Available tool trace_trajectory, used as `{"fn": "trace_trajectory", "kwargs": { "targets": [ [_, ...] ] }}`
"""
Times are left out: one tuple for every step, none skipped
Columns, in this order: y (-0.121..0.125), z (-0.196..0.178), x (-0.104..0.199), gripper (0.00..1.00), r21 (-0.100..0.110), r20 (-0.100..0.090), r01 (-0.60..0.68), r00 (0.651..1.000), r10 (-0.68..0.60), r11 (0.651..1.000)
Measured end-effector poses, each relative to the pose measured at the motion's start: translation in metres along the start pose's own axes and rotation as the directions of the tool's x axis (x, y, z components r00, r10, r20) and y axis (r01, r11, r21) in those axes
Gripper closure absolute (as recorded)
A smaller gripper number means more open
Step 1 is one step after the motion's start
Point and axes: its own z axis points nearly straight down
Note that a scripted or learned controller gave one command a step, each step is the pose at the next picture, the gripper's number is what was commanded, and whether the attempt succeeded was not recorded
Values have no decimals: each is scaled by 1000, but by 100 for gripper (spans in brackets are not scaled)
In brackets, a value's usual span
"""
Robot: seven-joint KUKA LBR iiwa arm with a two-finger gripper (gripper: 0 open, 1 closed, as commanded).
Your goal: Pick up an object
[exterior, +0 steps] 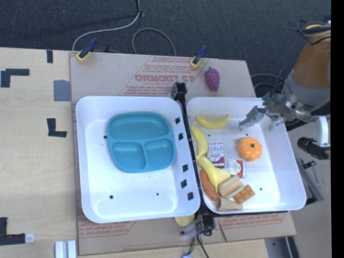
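Two white bins sit side by side on a cardboard sheet (156, 79). The left bin (91, 198) holds a blue tray (142, 141) with three compartments, lying flat toward the bin's upper middle; nothing rests in its compartments.

The right bin (282, 190) holds the toy food, mostly along its left side. A banana (213, 121) lies near the top, curved side down. A second banana (199, 140) runs down the left wall, and a third (214, 170) lies below it, pointing toward the lower right. A small red and white packet (215, 151) sits between the bananas, with another red and white piece (236, 167) just beside it. An orange (250, 149) sits apart to the right, near the bin's middle. At the bottom, a carrot (208, 186) lies along the left wall, touching a bread roll (231, 186), a waffle-like square (244, 193) and a pale wedge (229, 203).

A purple grape bunch (212, 79) lies on the cardboard outside the bins, above the right one.

The gripper (259, 117) hangs over the right bin's upper right part, above the orange and to the right of the top banana. Its fingers (248, 119) look spread apart, with nothing between them.
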Motion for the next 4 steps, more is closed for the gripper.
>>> {"fn": "trace_trajectory", "kwargs": {
  "targets": [
    [-1, 134, -3, 0, -5, 2, 5, 1000, -5, 1000],
    [81, 130, 14, 0, 32, 0, 18, 1000, -18, 999],
    [9, 37, -35, 0, -1, -1, -1, 1000, 1, 1000],
    [-23, 132, -22, 0, -2, -1, 5, 1000, -5, 1000]
  ]
}}
